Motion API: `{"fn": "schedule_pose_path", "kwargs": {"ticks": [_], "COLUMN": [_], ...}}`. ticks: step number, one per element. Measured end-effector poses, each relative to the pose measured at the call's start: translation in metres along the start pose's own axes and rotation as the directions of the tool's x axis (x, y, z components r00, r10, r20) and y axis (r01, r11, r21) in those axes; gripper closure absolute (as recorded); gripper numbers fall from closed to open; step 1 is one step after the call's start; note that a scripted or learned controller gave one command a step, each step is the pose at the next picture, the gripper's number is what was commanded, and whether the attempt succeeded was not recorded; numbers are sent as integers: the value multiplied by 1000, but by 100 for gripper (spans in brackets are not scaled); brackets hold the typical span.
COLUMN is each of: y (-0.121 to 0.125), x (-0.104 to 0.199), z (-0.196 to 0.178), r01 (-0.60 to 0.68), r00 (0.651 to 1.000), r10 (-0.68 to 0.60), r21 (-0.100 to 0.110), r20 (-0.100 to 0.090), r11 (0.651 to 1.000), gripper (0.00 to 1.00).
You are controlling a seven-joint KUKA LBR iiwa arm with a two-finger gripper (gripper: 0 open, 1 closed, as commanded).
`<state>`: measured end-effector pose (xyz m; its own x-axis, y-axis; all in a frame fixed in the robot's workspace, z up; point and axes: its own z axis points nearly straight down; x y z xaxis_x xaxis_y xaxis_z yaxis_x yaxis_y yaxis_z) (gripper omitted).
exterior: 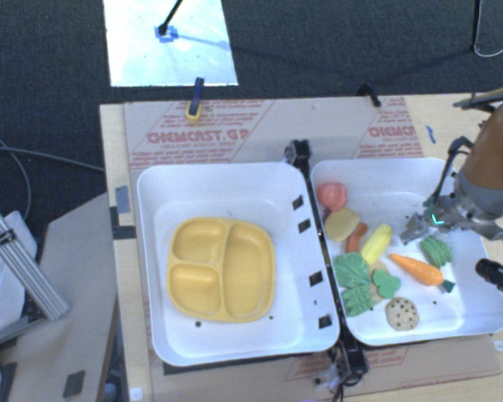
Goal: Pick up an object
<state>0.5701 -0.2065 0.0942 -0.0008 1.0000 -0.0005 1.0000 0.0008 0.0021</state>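
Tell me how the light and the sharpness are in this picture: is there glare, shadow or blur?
In the camera view, the left bin and right bin look bright but not washed out; the yellow divided plate casts little shadow; the toy carrot and cookie are slightly soft; the gripper is blurred; a pale floor panel glares.

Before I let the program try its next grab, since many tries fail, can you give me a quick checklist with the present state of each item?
1. Gripper is over the right bin: ok.
2. Something gripped already: cannot tell, the arm hides it.
3. Nearest targets, corn and carrot, lie unburied: ok.
4. Room around them: not ok, the leafy green and cookie crowd close.
5. Yellow tray in the left bin sits apart from the arm: ok.
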Motion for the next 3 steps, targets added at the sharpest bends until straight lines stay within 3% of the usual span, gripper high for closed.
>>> {"fn": "schedule_pose_path", "kwargs": {"ticks": [1, 3], "y": [1, 3], "x": [0, 0], "z": [-11, -32], "r01": [1, 1], "r00": [1000, 1000], "r10": [-1, -1], "r21": [-3, -9], "r20": [1, 1], "r11": [1000, 1000], "gripper": [100, 100]}}
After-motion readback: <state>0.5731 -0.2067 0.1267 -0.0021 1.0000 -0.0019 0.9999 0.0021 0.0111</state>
